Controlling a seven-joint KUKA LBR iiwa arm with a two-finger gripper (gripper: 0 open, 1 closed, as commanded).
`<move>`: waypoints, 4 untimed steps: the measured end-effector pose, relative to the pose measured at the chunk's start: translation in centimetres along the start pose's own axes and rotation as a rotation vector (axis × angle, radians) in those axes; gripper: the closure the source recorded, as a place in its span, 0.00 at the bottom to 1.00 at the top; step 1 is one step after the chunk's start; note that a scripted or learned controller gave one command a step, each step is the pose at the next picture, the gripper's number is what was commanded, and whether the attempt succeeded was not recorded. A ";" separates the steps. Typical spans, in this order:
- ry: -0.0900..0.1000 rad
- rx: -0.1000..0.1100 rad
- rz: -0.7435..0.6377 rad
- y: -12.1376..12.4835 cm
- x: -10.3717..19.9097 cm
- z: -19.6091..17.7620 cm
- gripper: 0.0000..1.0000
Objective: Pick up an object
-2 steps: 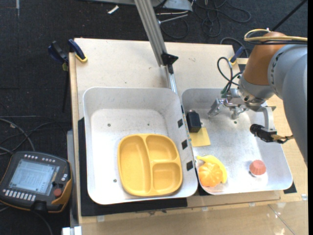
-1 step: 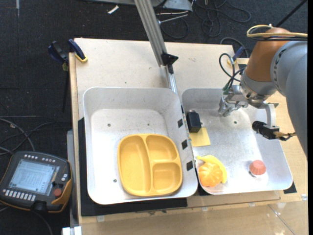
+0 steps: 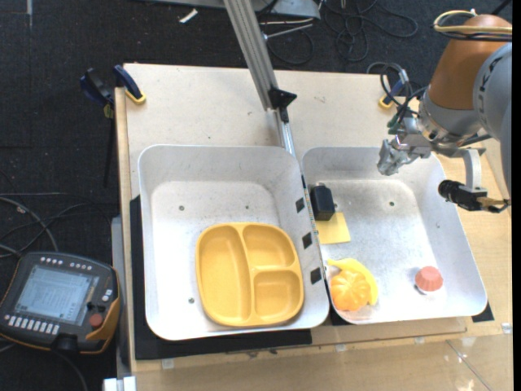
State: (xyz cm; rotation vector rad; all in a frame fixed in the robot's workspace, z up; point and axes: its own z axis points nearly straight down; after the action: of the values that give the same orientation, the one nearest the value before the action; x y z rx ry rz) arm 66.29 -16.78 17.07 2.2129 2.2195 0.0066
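One orange toy [image 3: 352, 290] far from fingers [image 3: 389, 164]

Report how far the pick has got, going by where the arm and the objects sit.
Done: nothing lifted yet. The orange-yellow object, small pink piece, yellow square and black block all lie in the right bin; the yellow divided tray lies in the left bin.
In hand: the gripper hangs over the right bin's far edge, apart from every object.
Left: choose an object, descend, grasp, lift.
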 end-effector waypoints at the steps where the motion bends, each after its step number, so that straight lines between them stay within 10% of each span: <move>1: 0.001 0.000 -0.002 0.8 0.9 -5.2 1.00; 2: 0.001 0.005 0.000 0.9 0.9 -5.9 1.00; 4: 0.004 0.010 -0.004 -1.7 10.2 -5.3 1.00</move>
State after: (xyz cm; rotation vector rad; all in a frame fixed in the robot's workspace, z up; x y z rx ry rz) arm 64.52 -6.62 22.29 2.2153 2.2303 -0.0003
